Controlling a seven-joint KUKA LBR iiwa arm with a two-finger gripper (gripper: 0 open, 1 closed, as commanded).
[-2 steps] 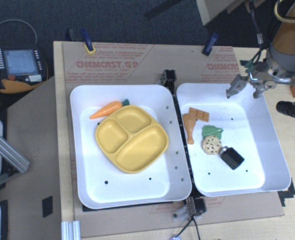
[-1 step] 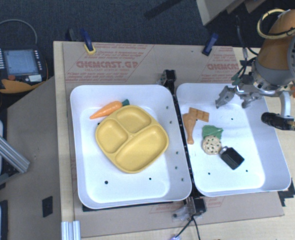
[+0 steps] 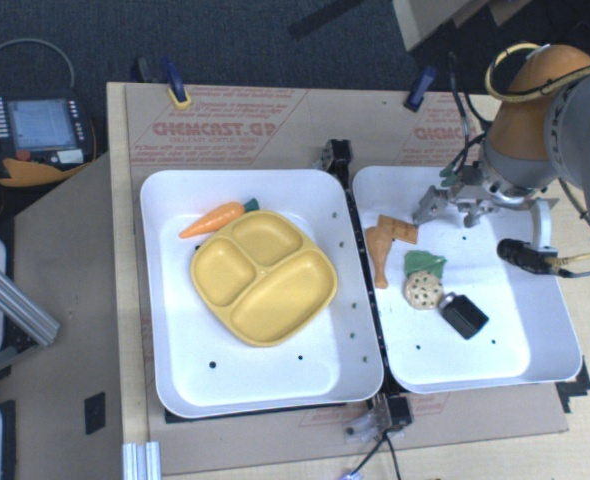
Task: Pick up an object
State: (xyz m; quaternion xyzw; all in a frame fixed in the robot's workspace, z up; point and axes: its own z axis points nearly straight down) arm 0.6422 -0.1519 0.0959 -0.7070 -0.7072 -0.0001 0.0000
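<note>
Hovering over the right bin's (image 3: 550, 353) rear corner, the gripper (image 3: 465, 200) carries nothing; whether it is released or clenched cannot be told. Candidate objects lie loose near its left wall: orange piece (image 3: 379, 248), green piece (image 3: 424, 263), cookie (image 3: 423, 290), black block (image 3: 464, 315), all within reach.

Both bins (image 3: 165, 298) look like smooth, slightly glossy white plastic. The yellow plate (image 3: 265, 278) is matt plastic, as is the carrot (image 3: 211, 219). The cookie (image 3: 423, 289) looks rough and speckled. The bench top (image 3: 275, 128) is matt brown board with printed lettering. The arm (image 3: 530, 118) has a smooth orange and grey shell.
</note>
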